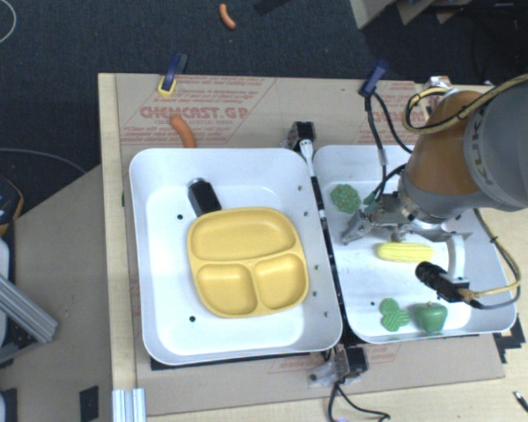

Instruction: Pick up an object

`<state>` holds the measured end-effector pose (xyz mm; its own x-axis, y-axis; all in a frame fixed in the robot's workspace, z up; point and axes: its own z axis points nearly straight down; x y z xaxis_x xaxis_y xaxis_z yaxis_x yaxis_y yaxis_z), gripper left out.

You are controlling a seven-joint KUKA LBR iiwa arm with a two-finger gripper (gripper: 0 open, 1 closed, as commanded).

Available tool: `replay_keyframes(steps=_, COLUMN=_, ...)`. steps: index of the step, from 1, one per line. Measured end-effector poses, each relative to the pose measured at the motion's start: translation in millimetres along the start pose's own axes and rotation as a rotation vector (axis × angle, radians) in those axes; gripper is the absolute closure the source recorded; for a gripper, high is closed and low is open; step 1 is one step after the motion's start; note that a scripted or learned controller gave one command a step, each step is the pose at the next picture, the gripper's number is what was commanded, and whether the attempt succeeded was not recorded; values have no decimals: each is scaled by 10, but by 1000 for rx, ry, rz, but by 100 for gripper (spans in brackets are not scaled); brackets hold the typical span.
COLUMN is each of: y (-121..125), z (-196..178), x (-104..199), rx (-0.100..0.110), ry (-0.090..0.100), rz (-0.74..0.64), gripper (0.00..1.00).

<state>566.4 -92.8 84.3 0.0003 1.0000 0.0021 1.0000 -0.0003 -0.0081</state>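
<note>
Two bins (150, 236) — jaws (363, 224) hover above corn (405, 252).

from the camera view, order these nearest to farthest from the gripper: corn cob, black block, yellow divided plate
Measured from the gripper in the right bin:
1. corn cob, just beside it in the same bin.
2. yellow divided plate, left bin centre.
3. black block, left bin, beyond the plate's upper corner.
</note>
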Motion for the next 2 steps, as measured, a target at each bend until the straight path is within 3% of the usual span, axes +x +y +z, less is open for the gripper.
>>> replay_keyframes(steps=1, y=19, z=-143, x=-6, rx=-9, ry=-2, rz=2, gripper=100)
replay_keyframes(steps=2, y=-5, z=-646, x=-102, rx=-14, ry=-4, rz=1, gripper=100)
